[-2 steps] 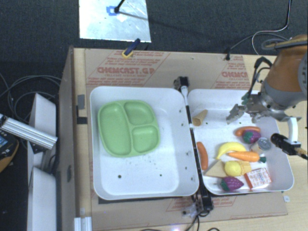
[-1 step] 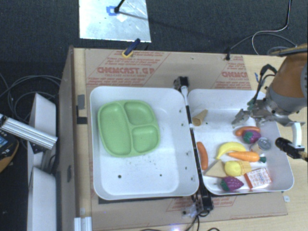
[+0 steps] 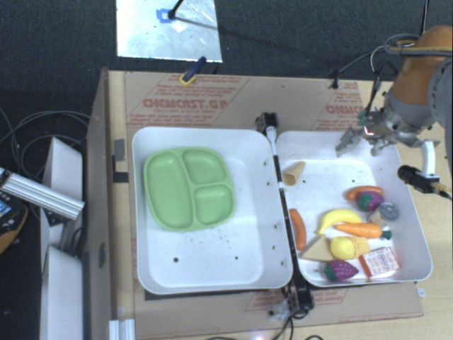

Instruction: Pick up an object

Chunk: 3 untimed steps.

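Gripper (image 3: 362,142) up over right bin's (image 3: 417,257) far edge, fingers spread, holding nothing | toys (image 3: 354,239) all lying in bin | pick not started

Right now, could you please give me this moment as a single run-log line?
arm: above right bin's far edge | gripper: holds nothing | toy food: clustered in right bin near corner | green plate: left bin

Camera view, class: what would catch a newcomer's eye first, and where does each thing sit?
The green divided plate lies alone in the left bin. A bright heap of toy food crowds the right bin's near corner, with a cone apart near the divider. The end effector hovers over that bin's far edge.
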Each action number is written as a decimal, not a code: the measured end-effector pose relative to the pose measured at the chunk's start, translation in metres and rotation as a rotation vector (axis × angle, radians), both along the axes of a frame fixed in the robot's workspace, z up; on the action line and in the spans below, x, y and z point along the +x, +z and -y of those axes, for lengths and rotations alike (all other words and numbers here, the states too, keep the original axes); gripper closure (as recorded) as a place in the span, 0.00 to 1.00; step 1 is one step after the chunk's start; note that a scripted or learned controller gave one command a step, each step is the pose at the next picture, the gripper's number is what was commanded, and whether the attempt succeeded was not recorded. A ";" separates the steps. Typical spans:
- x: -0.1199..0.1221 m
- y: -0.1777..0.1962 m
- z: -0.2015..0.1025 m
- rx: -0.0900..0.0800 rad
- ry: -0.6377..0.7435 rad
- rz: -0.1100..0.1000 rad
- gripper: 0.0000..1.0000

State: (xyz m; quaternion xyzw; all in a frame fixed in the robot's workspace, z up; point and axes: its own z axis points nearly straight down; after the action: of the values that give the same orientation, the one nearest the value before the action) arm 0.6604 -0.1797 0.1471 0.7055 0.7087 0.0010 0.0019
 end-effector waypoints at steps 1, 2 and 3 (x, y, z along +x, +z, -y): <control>-0.054 0.042 0.028 -0.001 -0.002 -0.001 0.00; -0.055 -0.045 0.026 0.002 -0.003 -0.004 0.00; -0.070 -0.063 0.016 0.001 -0.003 -0.003 0.00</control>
State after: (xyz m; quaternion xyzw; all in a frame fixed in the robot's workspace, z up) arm 0.5902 -0.1962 0.0842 0.7066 0.7076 0.0002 0.0004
